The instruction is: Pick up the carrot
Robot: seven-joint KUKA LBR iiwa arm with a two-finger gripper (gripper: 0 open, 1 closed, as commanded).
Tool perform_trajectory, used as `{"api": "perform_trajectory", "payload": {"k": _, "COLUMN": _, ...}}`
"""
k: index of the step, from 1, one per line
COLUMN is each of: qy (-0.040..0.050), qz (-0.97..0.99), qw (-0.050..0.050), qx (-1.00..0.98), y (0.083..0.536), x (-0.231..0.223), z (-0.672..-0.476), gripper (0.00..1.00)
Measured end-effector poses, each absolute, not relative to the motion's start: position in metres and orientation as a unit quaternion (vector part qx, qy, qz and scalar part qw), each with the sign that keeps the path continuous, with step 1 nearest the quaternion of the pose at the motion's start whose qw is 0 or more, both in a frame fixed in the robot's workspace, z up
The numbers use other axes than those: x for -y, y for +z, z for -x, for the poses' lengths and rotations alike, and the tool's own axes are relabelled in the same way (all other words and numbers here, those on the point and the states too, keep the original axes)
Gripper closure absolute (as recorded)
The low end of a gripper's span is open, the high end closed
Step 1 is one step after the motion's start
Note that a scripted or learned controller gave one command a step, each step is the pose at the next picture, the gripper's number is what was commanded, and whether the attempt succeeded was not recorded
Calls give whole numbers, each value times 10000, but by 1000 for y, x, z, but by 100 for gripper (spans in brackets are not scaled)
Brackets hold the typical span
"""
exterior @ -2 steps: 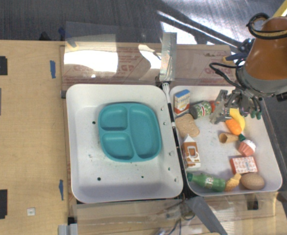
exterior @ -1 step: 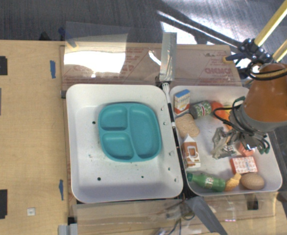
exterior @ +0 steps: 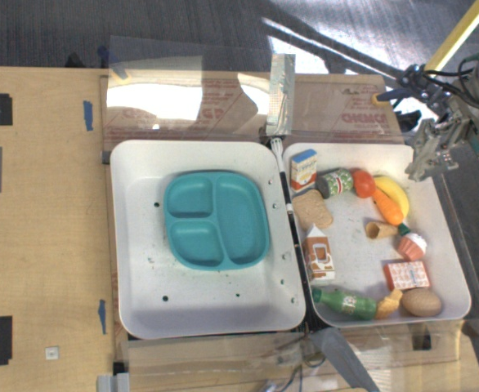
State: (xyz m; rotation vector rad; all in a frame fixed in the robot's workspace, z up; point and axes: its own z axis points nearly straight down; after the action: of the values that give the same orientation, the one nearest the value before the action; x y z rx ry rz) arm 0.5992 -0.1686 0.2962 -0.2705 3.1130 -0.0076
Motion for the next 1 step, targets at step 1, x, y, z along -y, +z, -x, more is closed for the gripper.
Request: {"api": "perform_trajectory", "payload": {"k": 1, "qy": 0, "qz": 867, "qw": 29, "qx": -9962, "y": 290, "x": 168, "z": -598, "gripper": 0}}
